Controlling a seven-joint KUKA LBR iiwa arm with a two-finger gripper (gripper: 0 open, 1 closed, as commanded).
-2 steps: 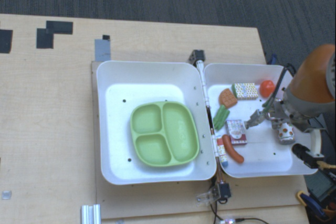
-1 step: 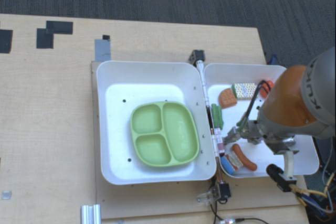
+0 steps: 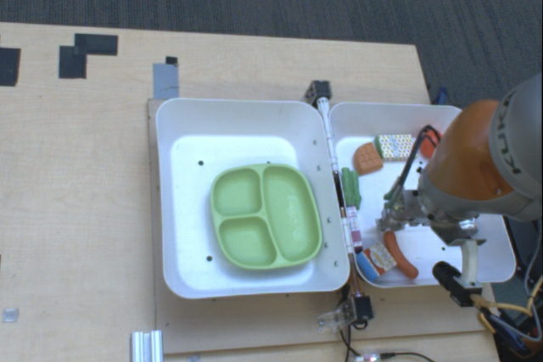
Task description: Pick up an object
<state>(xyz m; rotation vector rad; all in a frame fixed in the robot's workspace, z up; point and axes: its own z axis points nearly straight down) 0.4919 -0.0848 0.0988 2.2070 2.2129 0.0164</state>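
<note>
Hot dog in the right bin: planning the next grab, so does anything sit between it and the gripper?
Nothing visible does. The gripper hangs just above the hot dog, with only bare bin floor between them.

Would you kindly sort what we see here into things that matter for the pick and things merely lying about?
For the job:
- grey arm's pincer
- small orange sausage-shaped toy
- flat orange toy piece
- slim green toy
- right white bin

Lying about:
- light green three-compartment plastic plate
- left white bin
</note>
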